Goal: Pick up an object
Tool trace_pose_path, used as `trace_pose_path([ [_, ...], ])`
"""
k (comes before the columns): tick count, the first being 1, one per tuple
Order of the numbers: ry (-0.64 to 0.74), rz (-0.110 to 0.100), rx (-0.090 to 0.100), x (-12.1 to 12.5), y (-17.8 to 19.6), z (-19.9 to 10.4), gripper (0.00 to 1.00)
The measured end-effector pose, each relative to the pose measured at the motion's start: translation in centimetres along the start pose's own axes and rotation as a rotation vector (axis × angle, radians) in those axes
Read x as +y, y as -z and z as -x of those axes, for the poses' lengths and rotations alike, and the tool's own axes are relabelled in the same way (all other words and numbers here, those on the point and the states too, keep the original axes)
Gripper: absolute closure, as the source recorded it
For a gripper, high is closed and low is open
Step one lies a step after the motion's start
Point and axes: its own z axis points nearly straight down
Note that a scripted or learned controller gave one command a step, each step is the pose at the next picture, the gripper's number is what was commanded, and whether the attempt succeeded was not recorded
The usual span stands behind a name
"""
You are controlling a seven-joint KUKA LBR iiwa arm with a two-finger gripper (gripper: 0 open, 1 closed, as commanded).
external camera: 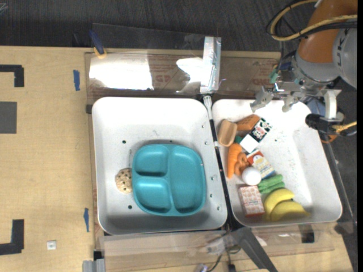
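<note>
The gripper (276, 100) hangs over the far rim of the right bin (317, 169), its two fingers spread and nothing between them. All places below are given from that right bin.

Along its left wall lies a crowded pile: a tan scoop-like cup (227, 132) at the far end, an orange piece (248, 122) beside it, a black-and-white carton (260, 130), an orange carrot (233, 160), a small white-and-red box (261, 163), a white egg (250, 176), green beans (271, 183), a pink patterned packet (250, 200) and yellow bananas (282, 203) at the near end. These touch or overlap one another; the bin's right half is bare floor.

To its left sits the left bin (113, 118), holding a teal divided plate (169, 178) and, just left of the plate, a cookie (123, 180). A clear plastic sheet (153, 67) stands behind both bins on the table (39, 169).
</note>
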Motion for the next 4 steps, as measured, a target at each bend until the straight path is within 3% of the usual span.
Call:
trace_pose_path([
  [1, 0.046, 0.011, -0.003, 0.4, -8.4, 0.1, 0.0],
  [2, -0.032, 0.007, -0.003, 0.1, -9.9, 5.0, 0.0],
  [3, 0.008, 0.003, 0.009, -8.7, -9.7, 7.5, 0.0],
  [4, 0.141, 0.008, -0.001, -7.3, -4.7, 0.2, 0.0],
])
